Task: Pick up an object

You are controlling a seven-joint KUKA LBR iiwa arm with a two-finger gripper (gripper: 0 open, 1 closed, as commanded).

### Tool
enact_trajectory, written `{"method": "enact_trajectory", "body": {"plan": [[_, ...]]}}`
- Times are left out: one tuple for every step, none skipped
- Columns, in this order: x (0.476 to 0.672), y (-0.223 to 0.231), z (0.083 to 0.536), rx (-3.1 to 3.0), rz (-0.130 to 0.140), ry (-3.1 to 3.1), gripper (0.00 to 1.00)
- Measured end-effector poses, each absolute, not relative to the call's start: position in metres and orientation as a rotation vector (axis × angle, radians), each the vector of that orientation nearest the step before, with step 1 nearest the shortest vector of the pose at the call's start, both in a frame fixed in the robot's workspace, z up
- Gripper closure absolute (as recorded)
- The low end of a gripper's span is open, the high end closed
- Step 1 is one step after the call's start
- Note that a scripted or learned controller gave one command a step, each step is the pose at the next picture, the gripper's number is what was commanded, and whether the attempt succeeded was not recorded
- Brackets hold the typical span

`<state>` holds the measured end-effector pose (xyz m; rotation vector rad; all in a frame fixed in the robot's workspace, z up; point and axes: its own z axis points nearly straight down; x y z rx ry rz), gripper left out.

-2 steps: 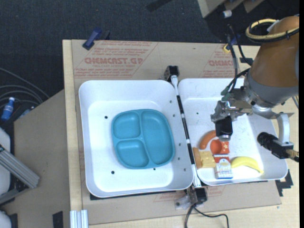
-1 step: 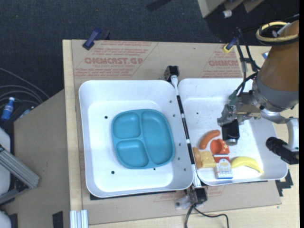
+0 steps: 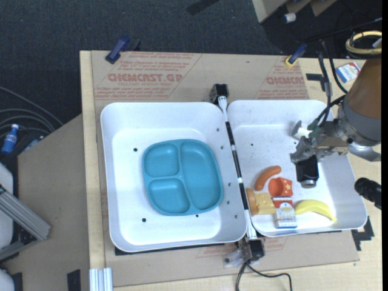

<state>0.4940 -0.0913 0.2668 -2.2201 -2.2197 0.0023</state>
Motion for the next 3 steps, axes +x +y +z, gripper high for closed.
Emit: {"method": "enact_trajectory", "body": {"plan": [[0.479, -0.119, 0.218, -2.221, 0.002, -2.219, 1.00], [0.479, -0.096, 0.205, -2.219, 0.002, -2.220, 1.00], [0.479, -0.046, 0.225, -2.220, 0.000, -2.223, 1.00]]}}
